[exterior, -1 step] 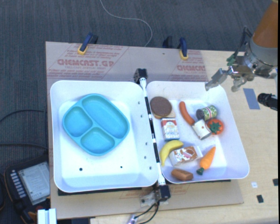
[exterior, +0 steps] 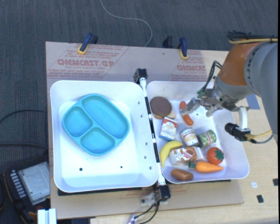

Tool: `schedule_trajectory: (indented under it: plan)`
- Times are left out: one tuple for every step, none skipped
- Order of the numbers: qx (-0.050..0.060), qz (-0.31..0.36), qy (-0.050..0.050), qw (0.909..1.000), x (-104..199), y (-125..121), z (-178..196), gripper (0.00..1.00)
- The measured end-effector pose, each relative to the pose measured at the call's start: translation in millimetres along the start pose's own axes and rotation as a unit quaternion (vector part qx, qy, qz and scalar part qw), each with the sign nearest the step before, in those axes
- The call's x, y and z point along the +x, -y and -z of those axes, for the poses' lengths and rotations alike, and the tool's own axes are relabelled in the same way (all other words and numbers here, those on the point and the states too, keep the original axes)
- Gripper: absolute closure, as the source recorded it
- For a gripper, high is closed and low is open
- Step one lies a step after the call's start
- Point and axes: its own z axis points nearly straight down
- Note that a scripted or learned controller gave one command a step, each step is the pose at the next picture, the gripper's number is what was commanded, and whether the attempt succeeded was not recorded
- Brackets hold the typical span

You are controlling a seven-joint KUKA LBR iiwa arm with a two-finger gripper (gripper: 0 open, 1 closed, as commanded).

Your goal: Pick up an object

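Nearest the camera, at the right bin's [exterior: 238, 174] front edge, lie a brown sausage [exterior: 181, 174] and a carrot [exterior: 208, 167], the carrot's tip pointing right. Just behind them sit a tomato [exterior: 215, 155], a small packet [exterior: 182, 156] and a banana [exterior: 168, 150] curving along the bin's left wall. Further back stand a green can [exterior: 207, 138], a second can [exterior: 189, 136] touching it, and a blue-and-white carton [exterior: 168, 129]. A brown round cookie [exterior: 161, 106] rests at the bin's back left, with two small orange-red pieces [exterior: 188, 119] between it and the hand.

Over the bin's back right part hangs the hand [exterior: 203, 105] — its fingers point left, and nothing shows between them; whether they are open or closed I cannot tell. It is near the orange-red pieces but apart from them.

Left bin [exterior: 60, 139] holds a blue divided plate [exterior: 96, 123] with three compartments. Both bins sit on the counter [exterior: 107, 59], clamped at the back by blue-handled clamps [exterior: 86, 43].
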Motion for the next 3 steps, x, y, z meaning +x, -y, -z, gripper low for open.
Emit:
schedule_trajectory:
  plan:
    - [0.001,0.000,0.000,1.0000,0,0,9,1.00]
    - [0.001,0.000,0.000,1.0000,0,0,9,0.00]
    - [-0.005,0.000,0.001,1.0000,53,23,-21,0.00]
